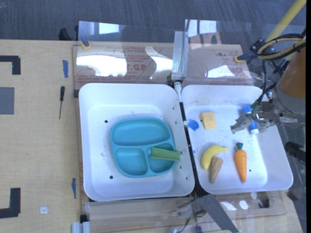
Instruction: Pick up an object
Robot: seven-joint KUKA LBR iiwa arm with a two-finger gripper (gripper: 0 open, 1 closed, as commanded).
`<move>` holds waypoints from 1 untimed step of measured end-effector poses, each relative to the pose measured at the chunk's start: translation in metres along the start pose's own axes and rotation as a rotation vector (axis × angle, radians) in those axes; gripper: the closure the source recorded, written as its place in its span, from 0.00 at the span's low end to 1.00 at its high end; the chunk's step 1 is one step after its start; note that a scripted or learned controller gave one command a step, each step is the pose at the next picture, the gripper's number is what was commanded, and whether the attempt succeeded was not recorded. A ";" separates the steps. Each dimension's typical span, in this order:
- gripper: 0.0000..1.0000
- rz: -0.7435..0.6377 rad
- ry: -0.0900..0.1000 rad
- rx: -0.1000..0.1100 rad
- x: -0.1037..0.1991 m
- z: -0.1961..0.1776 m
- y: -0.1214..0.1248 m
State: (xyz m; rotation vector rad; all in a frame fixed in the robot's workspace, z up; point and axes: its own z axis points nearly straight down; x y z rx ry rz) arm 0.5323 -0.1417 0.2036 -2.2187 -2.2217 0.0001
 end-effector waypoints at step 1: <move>0.00 0.078 -0.001 -0.003 -0.014 0.113 -0.030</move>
